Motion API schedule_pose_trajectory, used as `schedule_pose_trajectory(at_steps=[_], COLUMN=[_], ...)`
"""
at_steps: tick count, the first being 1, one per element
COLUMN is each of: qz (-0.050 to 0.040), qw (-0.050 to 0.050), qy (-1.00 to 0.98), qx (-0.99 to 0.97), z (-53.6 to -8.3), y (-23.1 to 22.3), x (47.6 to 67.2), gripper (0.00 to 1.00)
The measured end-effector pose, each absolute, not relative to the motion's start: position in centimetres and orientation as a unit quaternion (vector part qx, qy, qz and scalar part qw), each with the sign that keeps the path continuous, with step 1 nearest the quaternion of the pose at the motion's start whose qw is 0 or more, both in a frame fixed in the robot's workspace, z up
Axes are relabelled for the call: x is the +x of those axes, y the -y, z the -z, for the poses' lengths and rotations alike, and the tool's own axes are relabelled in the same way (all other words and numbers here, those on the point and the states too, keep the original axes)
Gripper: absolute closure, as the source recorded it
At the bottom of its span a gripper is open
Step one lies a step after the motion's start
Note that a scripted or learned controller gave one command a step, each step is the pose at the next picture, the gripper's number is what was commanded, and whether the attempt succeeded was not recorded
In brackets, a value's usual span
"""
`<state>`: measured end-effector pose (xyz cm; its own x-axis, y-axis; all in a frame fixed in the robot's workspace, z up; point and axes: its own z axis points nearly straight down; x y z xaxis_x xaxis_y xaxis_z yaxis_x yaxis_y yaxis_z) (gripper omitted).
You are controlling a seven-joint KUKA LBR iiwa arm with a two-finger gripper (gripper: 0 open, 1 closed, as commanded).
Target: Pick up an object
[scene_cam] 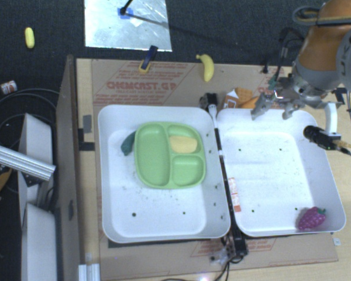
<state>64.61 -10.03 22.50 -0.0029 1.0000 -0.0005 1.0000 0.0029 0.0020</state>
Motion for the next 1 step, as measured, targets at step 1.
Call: schedule_pose_trajectory(at_steps=[1], qz=[0.0004], qw=[0.001], qy=[-0.707], qx=[0.707], z=[-16.65], y=[13.71], x=[66.89], gripper=[0.0])
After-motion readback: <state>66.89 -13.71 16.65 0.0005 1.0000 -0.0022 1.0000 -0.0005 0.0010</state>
